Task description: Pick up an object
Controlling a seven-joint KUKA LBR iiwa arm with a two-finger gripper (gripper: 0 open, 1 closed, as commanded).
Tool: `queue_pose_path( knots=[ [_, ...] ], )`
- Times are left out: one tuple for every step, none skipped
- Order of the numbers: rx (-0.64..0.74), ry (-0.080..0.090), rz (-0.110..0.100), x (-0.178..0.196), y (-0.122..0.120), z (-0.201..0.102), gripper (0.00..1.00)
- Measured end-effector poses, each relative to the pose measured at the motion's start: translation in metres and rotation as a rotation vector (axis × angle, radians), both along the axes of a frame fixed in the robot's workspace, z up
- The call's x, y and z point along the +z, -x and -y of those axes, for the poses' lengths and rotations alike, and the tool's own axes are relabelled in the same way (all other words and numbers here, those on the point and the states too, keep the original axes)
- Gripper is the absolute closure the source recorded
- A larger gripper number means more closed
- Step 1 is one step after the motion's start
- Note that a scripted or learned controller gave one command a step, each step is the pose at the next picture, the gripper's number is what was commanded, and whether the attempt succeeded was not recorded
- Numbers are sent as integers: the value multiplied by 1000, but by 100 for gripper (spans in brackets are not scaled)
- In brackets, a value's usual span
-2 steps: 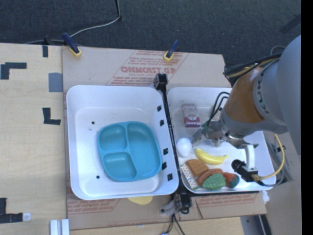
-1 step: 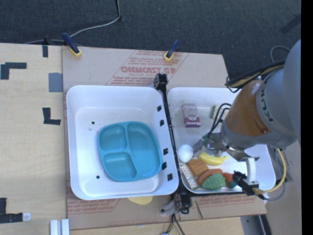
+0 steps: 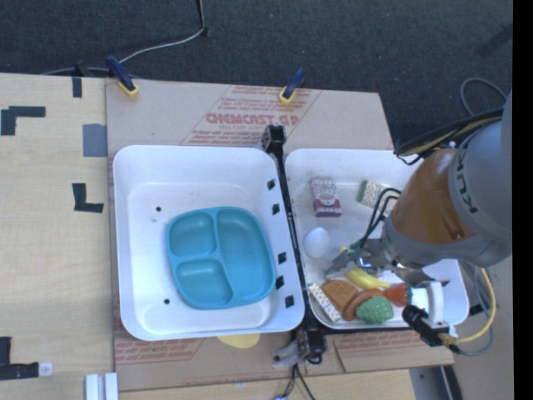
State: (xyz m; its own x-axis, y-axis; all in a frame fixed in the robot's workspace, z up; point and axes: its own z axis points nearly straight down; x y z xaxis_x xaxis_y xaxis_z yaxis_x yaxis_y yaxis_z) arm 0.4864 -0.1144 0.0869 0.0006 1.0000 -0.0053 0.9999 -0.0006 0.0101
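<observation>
The right bin (image 3: 433, 302) holds several small items. A red and white carton (image 3: 326, 197) lies near its back, and a white ball (image 3: 316, 242) sits by the left wall. A yellow banana (image 3: 367, 279), a brown bread piece (image 3: 340, 293), a green round toy (image 3: 376, 309) and a red piece (image 3: 396, 293) crowd the front. My gripper (image 3: 353, 259) is low in this bin, just above the banana and right of the white ball. The arm's wrist hides the bin's right part.
In the left bin (image 3: 133, 182) lies a blue divided plate (image 3: 221, 256). A pale green block (image 3: 371, 192) rests at the right bin's back. A black divider (image 3: 283, 223) separates the bins. A yellow thing (image 3: 240, 339) peeks out under the left bin's front edge.
</observation>
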Motion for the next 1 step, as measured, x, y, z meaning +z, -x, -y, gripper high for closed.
queue_pose_path(
  knots=[
    [0, -1, -1, 10, 0, 0, 100]
  ],
)
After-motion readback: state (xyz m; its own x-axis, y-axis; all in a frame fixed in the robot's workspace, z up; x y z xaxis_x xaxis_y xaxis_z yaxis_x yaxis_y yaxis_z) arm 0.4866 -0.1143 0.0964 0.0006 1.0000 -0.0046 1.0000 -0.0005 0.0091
